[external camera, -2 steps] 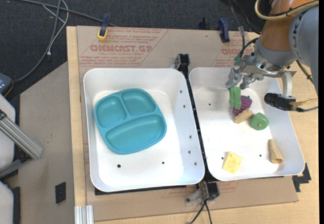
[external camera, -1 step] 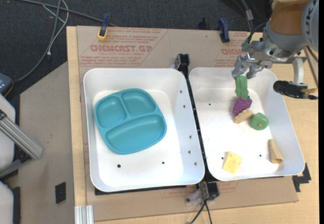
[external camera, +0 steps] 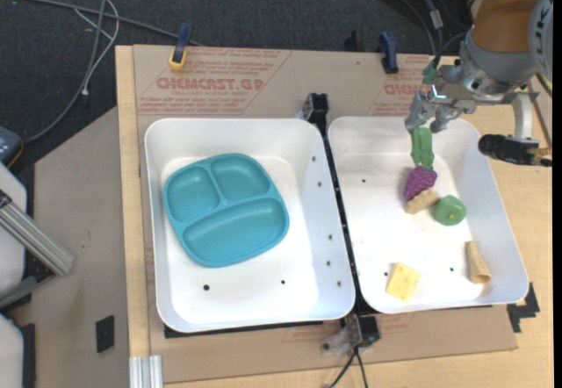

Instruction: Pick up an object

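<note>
The gripper (external camera: 428,118) pinches a green strip (external camera: 423,147) above the right bin (external camera: 492,202), its purple grape cluster (external camera: 420,182) dangling. A smooth teal divided plate (external camera: 226,208) fills the left bin (external camera: 162,228) on the cardboard-covered bench (external camera: 219,79).

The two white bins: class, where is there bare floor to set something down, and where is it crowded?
Left bin: bare floor right of the blue divided plate, and along the front wall.
Right bin: its left half is bare, between the dividing wall and the purple grapes, back of the yellow cheese wedge.
Crowded: the right bin's right side, with the green vegetable, grapes, green apple, tan piece and gripper.
</note>
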`<state>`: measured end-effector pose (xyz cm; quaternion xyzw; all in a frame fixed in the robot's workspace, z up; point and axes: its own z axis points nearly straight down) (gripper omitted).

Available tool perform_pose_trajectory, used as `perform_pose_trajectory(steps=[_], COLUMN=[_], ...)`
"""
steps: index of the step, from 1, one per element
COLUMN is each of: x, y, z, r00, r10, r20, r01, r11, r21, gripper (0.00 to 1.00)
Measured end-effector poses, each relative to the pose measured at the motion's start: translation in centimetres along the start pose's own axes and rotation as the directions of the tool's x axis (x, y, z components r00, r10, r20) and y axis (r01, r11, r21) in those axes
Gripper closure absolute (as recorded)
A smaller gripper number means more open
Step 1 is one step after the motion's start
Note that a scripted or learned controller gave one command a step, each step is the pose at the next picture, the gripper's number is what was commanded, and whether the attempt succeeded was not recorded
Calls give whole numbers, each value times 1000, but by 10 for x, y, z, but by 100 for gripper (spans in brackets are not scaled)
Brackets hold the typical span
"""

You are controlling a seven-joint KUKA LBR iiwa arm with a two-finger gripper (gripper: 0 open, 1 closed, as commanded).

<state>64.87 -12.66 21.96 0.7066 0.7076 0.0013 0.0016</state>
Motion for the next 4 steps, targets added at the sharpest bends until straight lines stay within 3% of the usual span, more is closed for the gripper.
perform_pose_trajectory(steps=[2,4], x=[99,187], y=[-37,-81], z=[-20,-7], r00=[1000,1000], r10=[-4,-4], r20=[-4,-3], r01=[4,4], r11=[1000,1000], r21=[6,8], gripper=[100,100])
